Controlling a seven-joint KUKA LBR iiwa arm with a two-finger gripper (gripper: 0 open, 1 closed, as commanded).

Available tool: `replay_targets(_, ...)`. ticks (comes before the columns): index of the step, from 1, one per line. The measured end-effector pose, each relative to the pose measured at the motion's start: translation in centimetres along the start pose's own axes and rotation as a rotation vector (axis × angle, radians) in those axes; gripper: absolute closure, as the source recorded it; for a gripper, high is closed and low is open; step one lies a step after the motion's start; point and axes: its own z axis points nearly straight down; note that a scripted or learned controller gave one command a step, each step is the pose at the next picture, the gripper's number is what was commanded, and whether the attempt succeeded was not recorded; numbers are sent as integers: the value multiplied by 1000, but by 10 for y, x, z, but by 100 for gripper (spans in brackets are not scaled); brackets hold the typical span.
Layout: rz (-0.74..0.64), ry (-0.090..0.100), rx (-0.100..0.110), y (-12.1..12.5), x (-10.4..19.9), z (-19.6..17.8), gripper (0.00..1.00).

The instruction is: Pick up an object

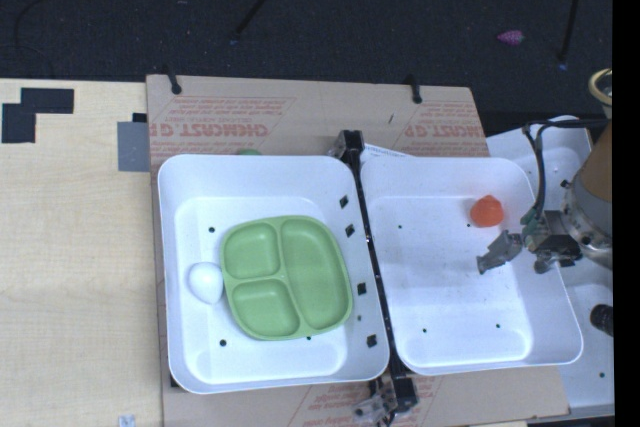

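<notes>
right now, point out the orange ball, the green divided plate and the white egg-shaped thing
orange ball [487, 211]: camera view, middle of the ball, right bin.
green divided plate [286, 276]: camera view, central ridge where its compartments meet, left bin.
white egg-shaped thing [206, 282]: camera view, its middle, beside the plate's left edge.

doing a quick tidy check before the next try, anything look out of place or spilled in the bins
Nothing stands out. The green divided plate lies flat in the left bin with a white ball touching its left edge. A small orange ball sits in the right bin. No spills or damage visible.

One fixed camera is looking down at a slant on both white bins [175, 215], from well above.
</notes>
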Motion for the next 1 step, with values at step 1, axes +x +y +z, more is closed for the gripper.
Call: replay_targets(1,-3,-2,-11,2,0,-6,0)
